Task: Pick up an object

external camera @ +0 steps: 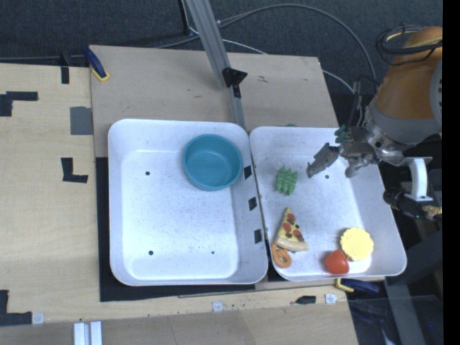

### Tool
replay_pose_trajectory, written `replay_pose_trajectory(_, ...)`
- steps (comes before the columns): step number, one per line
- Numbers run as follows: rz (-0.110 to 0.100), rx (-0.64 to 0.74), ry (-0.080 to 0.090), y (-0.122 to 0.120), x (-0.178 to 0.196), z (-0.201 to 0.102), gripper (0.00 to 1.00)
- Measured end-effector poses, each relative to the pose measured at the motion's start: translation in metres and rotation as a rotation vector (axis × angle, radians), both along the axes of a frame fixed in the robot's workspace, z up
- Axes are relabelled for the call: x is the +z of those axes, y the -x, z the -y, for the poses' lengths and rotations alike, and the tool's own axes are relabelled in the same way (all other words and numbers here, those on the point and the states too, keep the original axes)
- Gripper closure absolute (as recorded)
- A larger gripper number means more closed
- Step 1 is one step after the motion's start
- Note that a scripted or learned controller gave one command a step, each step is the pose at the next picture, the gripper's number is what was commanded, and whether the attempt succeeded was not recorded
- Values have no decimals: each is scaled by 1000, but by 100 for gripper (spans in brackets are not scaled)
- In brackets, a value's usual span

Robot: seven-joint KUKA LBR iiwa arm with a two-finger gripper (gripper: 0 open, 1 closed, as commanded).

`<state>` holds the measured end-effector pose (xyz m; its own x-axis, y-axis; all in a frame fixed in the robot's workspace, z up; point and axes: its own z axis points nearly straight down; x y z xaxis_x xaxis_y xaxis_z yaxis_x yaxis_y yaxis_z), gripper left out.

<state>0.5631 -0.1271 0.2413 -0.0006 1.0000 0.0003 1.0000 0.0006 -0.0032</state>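
Resting on a plywood bench [43, 192], two white bins [129, 192], claw [336, 162] spread wide, holding nothing.

A single fixed camera looks down at a slant from above the bench [43, 192], far enough back to take in both white bins [122, 192] side by side, the bench running toward twelve o'clock and the arm [410, 85] entering from three o'clock.

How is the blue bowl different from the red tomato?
The blue bowl is big and hollow; the red tomato is small and solid. The bowl sits at the back of the left bin, alone; the tomato sits at the front of the right bin, touching a yellow toy. Both look round.
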Motion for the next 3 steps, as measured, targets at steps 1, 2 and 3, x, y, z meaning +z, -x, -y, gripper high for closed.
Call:
replay_pose_trajectory(1, -1, 0, 0, 1, -42, -2, 0)
replay_pose_trajectory(2, -2, -1, 0, 4, -100, 7, 0)
replay_pose_trajectory(3, 2, 1, 0, 3, -87, 7, 100)
